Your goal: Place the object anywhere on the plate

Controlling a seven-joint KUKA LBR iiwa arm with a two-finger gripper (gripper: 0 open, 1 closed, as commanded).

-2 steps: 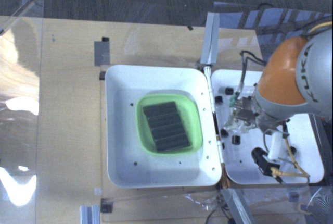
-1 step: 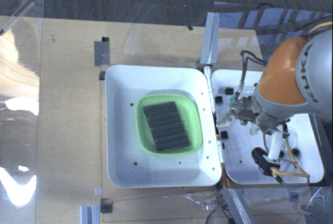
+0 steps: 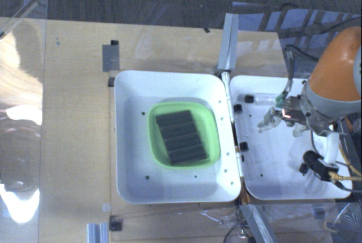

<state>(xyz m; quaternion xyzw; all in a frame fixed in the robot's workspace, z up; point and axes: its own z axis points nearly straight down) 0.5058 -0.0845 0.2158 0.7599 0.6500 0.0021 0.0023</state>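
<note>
A dark grey ridged block lies flat on the green plate, which sits in the left white bin. The block rests a little left of the plate's middle, turned at a slight angle. My gripper hangs over the right white bin, well to the right of the plate and apart from the block. Its two pale fingers stand spread, so it is open, with nothing between them.
The grey arm with its orange band covers the right bin's far right side. A black cable fitting hangs below the wrist. A metal divider post stands behind the seam between the bins.
</note>
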